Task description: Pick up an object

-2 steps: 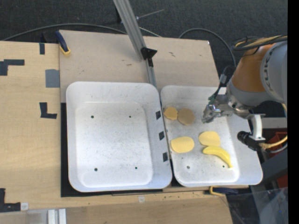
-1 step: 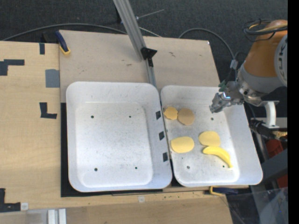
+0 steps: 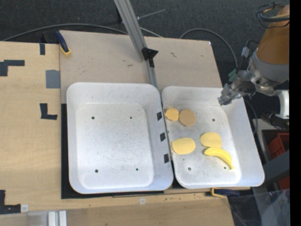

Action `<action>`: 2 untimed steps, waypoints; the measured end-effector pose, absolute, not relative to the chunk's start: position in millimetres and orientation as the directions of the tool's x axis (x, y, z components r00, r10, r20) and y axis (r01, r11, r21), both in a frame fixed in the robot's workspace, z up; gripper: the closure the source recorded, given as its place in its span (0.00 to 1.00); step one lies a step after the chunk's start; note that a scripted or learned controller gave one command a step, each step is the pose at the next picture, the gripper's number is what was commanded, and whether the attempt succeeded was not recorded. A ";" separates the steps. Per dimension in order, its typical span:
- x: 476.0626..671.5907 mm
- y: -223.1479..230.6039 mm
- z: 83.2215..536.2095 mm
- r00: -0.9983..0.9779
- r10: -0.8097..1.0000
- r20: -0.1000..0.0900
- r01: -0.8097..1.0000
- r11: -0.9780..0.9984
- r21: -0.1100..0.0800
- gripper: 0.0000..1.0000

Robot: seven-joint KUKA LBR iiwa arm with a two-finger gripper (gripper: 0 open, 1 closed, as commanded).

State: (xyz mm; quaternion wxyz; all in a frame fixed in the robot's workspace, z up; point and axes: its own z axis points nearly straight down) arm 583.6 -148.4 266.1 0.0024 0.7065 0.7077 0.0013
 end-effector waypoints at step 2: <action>601.9 -40.6 238.0 -0.006 1.000 0.001 1.000 0.006 -0.003 1.00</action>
